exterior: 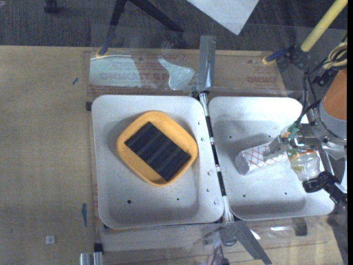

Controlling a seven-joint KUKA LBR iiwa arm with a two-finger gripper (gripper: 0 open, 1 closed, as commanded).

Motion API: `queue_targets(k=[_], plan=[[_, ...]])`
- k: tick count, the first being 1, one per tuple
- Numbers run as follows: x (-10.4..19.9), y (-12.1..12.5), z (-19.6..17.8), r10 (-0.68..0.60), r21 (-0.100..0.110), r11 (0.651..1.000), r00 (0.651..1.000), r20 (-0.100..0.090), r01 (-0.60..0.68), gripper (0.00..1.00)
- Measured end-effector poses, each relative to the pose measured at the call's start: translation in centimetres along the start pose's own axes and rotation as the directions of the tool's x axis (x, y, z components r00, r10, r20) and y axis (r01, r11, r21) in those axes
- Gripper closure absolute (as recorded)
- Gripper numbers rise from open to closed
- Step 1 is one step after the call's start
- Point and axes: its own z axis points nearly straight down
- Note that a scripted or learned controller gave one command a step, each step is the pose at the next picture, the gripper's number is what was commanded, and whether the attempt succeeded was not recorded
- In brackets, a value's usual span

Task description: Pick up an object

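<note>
A white cylinder with a red lattice print (255,159) lies on its side in the right bin (265,200), tilted up toward the right. My gripper (279,146) is low in that bin, right at the cylinder's right end and touching or overlapping it. A clear crumpled plastic item (304,163) lies just below the gripper, near the bin's right wall. In the left bin (110,197) sits a rounded yellow-orange block with a black ribbed panel on top (157,148).
The arm's grey wrist and orange band (337,95) hang over the right bin's right edge, with black cables (322,182) beside it. A grey divider (214,159) runs between the bins. Wooden bench top (44,148) stretches to the left.
</note>
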Motion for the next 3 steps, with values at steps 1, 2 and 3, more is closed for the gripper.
queue_targets(k=[1, 2, 3], plan=[[-1.8, 0.6, 6.7, -0.440, -0.001, 0.898, 0.898, 0.001, 0.440, 0.00], [-0.6, 7.3, 12.7, -0.498, -0.009, 0.867, 0.867, 0.008, 0.498, 0.00], [-1.3, 10.3, 15.1, -0.513, -0.024, 0.858, 0.858, 0.013, 0.513, 0.00]])
